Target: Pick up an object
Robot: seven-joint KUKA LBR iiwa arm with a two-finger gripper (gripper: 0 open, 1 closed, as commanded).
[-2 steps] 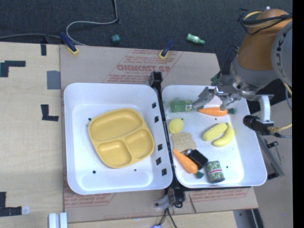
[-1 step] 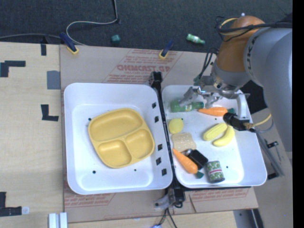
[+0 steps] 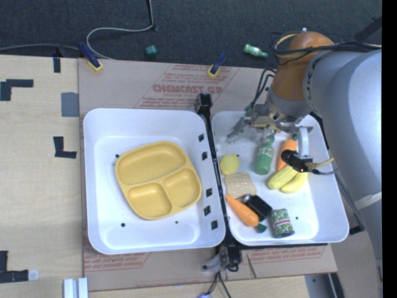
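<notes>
In the right bin (image 3: 322,225), near its far edge, the gripper (image 3: 263,126) hangs below the orange band (image 3: 296,73), the grey arm (image 3: 350,113) coming in from the right. Whether it is open or closed cannot be told from this angle; nothing shows clearly in its grasp.

Just below the gripper: green bottle (image 3: 263,157), upright-ish, top end close under the gripper; contact uncertain. Left of the bottle, a yellow ball (image 3: 229,164). Right of the gripper and lower, an orange piece (image 3: 286,151) with a black-and-white part of the arm's gear over it, and a banana (image 3: 286,179) just beneath. Further toward the near side: beige sponge (image 3: 239,184), carrot (image 3: 242,210), black block (image 3: 257,206) touching the carrot, and a small can (image 3: 281,223) near the front rim. The things crowd one another; the bottle stands between ball and banana.

Left of the gripper, across the divider, the left bin (image 3: 102,216) holds a yellow tray (image 3: 158,179) with three compartments.

Beyond the gripper, on the cardboard-covered counter (image 3: 124,89): two blue-yellow clamps (image 3: 217,65), a cable (image 3: 118,30), green bits on the dark floor (image 3: 254,50).
</notes>
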